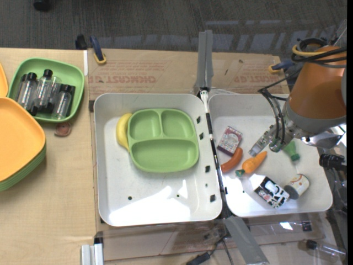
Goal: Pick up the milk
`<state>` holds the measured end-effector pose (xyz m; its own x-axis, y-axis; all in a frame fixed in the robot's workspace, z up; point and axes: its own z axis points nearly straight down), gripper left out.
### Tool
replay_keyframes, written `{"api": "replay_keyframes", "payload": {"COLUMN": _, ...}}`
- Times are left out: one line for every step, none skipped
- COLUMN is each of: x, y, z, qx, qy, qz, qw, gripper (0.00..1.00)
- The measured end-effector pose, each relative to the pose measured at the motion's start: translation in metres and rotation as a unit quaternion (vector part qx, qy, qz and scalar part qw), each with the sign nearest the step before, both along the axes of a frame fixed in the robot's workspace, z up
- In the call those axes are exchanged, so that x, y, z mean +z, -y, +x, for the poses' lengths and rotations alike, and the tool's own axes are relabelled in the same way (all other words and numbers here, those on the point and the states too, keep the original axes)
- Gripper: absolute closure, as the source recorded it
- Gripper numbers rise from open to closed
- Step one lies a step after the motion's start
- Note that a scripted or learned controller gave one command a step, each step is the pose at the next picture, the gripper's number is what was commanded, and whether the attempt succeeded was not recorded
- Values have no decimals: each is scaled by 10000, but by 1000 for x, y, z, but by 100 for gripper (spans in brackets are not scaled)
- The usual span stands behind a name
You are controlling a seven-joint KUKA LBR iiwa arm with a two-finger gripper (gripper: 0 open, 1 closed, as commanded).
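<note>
The milk (271, 192) is a small black-and-white patterned carton lying on its side near the front of the right bin (242, 206). My gripper (267, 146) hovers in the middle of that bin, just above the orange carrot (254, 163) and well behind the milk. Its fingers (258, 147) stand apart with nothing between them. The orange-banded arm reaches in from the right and covers the bin's back right corner.
The right bin also holds a pink box (229, 139), a red pepper (231, 159), a small green item (292, 150) and a white cylinder (298, 184) next to the milk. In the left bin lie a green divided plate (163, 139) and a banana (122, 130).
</note>
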<state>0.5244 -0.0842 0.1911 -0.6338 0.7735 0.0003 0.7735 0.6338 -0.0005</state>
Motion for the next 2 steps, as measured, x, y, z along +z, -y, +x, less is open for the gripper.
{"api": "replay_keyframes", "payload": {"x": 0, "y": -24, "z": -47, "qx": 2082, "qy": 0, "qz": 5, "qw": 9781, "gripper": 100}}
{"api": "replay_keyframes", "payload": {"x": -88, "y": 15, "z": -47, "qx": 886, "qy": -7, "qz": 7, "qw": 9961, "gripper": 100}}
